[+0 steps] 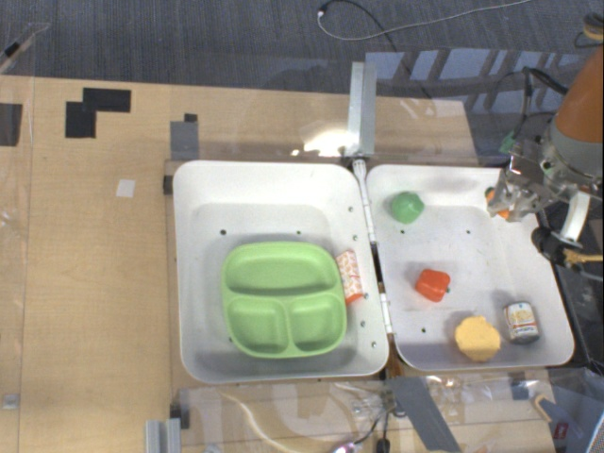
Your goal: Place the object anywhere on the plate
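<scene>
Fingers (517, 196) blurred, grip unreadable — arm (580, 121) cut off right.

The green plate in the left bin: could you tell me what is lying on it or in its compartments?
Nothing lies in the three compartments of the green plate. A small packet rests against its right rim. Whatever is underneath the plate is covered.

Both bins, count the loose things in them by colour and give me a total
Green: 2, the divided plate and a round object
Red: 1, a block
Yellow: 1, a lump
Orange and white: 1, a packet beside the plate
Dark with pale label: 1, a small can
Total: 6
</scene>
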Controlling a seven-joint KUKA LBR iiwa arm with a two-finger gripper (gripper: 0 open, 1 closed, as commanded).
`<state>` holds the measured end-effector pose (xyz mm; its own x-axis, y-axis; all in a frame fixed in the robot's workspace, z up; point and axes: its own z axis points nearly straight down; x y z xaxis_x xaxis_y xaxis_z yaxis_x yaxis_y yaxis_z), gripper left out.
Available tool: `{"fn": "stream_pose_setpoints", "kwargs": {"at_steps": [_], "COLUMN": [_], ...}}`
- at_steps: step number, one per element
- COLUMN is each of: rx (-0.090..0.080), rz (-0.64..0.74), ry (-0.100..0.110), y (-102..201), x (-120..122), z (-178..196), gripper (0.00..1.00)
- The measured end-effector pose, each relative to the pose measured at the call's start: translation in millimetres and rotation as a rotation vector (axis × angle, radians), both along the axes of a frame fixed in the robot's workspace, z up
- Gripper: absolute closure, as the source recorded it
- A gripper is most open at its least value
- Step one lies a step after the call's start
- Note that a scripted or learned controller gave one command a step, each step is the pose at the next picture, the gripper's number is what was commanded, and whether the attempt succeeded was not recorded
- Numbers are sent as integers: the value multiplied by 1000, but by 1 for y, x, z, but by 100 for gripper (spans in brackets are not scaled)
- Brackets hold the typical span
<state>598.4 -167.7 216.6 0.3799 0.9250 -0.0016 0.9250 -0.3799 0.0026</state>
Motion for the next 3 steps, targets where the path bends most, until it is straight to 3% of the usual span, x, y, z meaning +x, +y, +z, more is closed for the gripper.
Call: {"fn": "stream_pose_setpoints", "kwargs": {"at_steps": [1,2,3], "rx": [5,1,4], "rz": [15,-149,-112], "ry": [15,25,18], "y": [70,138,232], "x": [28,66,56], "z": [-63,-35,-36], "gripper": [100,100,100]}}
